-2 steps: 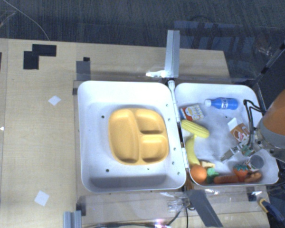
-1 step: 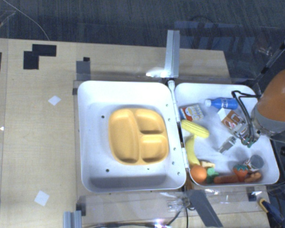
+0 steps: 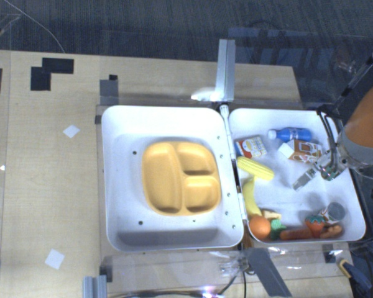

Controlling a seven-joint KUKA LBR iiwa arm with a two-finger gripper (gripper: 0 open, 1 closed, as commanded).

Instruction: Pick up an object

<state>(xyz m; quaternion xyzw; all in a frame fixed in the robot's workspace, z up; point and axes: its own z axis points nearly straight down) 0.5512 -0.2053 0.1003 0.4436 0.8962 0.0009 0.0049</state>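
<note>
A grey arm (image 3: 360, 135) with an orange band reaches in from the right over the right bin (image 3: 354, 197) on the wooden counter (image 3: 50, 185), its pincer (image 3: 308, 177) hanging low above bare white floor near the bin's middle. Whether the pincer is apart or together cannot be told from this angle, and nothing can be seen held in it.

The objects lie scattered around it. Just above the pincer, toward the far wall, sit a blue bottle (image 3: 292, 134) and a brown-and-white packet (image 3: 303, 149). To its left lie a red-and-white packet (image 3: 252, 146), a corn cob (image 3: 255, 168) and a banana (image 3: 250, 197), these last two hard by the wall between the bins. Along the near wall, well below the pincer, rest an orange (image 3: 259, 227), a carrot (image 3: 295, 233), a small cup (image 3: 334, 212) and a cluster of small toys (image 3: 320, 224) too jumbled to name.

The left bin (image 3: 121, 166) holds a yellow divided tray (image 3: 180, 177), lying flat at its centre, well apart from the pincer.
</note>
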